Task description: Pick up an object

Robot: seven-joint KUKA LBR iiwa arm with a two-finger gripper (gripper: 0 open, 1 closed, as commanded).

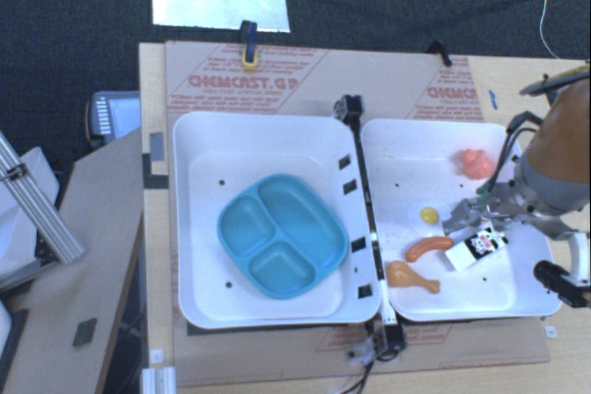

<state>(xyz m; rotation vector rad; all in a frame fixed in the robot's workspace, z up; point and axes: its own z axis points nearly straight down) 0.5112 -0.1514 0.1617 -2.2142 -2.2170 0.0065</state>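
Tool [466, 219] fingers are seen low in the right bin [397, 152], but whether they are spread or pressed together cannot be told. Just beside the tool lies a white block with black markings [475, 248]; an orange sausage-shaped toy [428, 247] is found left of that block, a yellow ball [429, 216] above the toy, an orange drumstick-shaped toy [412, 276] below it, a pink lump [476, 163] farther up. Nothing is shown lifted; the pick is judged still to be made. A blue divided plate [282, 235] is held by the left bin [199, 161]. Both bins are carried by a table [152, 78] over dark carpet [74, 5].
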